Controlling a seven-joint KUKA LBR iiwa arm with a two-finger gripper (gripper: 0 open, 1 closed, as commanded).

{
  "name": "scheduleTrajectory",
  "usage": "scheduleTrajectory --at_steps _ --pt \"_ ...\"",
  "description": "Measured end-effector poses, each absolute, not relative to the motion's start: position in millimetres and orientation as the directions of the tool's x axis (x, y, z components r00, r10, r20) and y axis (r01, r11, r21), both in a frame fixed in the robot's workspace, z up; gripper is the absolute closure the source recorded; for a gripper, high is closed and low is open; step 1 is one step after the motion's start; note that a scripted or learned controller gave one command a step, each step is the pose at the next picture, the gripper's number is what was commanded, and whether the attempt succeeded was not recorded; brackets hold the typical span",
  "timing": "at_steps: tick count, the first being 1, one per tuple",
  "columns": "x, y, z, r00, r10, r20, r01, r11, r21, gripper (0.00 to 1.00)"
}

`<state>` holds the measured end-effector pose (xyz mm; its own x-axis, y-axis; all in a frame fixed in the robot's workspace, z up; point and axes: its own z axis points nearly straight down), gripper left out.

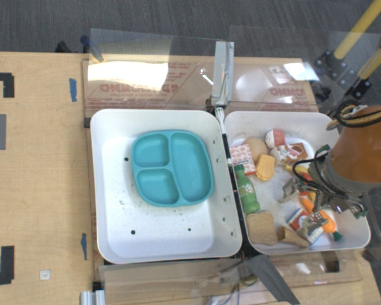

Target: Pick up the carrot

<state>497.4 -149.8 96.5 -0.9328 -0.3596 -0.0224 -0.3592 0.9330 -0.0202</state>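
The orange carrot (307,203) lies in the right bin (276,119), near its right side among other toy foods. It is partly covered by my gripper (314,216), which hangs low over that spot. Another orange bit (331,222) shows just right of the gripper, and I cannot tell if it belongs to the carrot. The grey wrist with its orange band (366,154) comes in from the right above the bin. Nothing is visibly lifted off the bin floor.
The left bin (114,234) holds a teal divided plate (173,168). In the right bin lie a green bottle-shaped toy (246,190), a bread slice (261,227), a yellow piece (265,167), red-and-white packets (241,152) and several small items (286,148) at the back.
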Motion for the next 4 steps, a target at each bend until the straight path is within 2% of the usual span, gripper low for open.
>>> scheduleTrajectory --at_steps 1,2,3,4 --pt "499.7 -148 108 -0.932 -0.36 -0.032 -0.359 0.933 -0.022 1.0" --pt "518.6 -63 189 -0.912 -0.41 -0.014 -0.41 0.912 -0.004 1.0" --pt "554.2 -127 302 -0.833 -0.553 -0.011 -0.553 0.833 -0.01 1.0" --pt "553.5 -125 298 -0.831 -0.556 -0.007 -0.556 0.831 -0.003 0.0"
